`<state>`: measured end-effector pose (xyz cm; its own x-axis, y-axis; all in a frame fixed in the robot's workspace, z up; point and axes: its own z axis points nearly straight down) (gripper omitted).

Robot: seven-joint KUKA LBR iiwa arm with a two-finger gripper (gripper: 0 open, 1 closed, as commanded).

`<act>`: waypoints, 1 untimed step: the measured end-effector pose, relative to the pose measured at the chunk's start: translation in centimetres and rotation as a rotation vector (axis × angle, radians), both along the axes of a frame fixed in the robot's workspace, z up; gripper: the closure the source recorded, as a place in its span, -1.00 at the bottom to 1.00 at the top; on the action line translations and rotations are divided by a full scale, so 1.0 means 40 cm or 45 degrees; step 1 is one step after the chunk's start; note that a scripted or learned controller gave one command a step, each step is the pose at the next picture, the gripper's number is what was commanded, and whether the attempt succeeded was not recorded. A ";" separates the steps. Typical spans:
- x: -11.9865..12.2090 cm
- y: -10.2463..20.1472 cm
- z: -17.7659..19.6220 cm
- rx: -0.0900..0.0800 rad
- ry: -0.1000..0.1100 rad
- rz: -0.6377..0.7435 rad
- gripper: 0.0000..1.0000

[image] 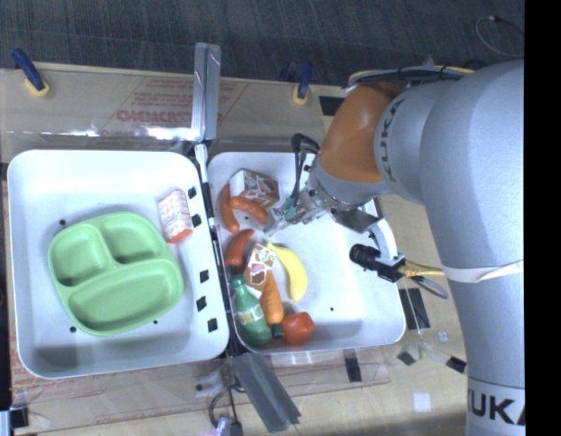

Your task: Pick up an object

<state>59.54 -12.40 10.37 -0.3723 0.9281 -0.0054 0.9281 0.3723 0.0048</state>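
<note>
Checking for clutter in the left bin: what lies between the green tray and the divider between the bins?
In the camera view, a small carton lies by the green tray's upper right, near the divider.

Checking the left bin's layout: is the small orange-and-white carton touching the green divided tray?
Apart. The camera view shows a strip of white bin floor between the carton and the green tray's upper right rim.

1. "KUKA" stands in dark letters on the grey arm [485, 243], cut off at its base in the lower right corner.
2. Red mirrored print on the clear sheet [158, 107] over the desk [99, 84] is unreadable.
</note>
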 end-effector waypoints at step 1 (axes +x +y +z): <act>0.029 0.131 0.282 0.004 0.004 -0.077 1.00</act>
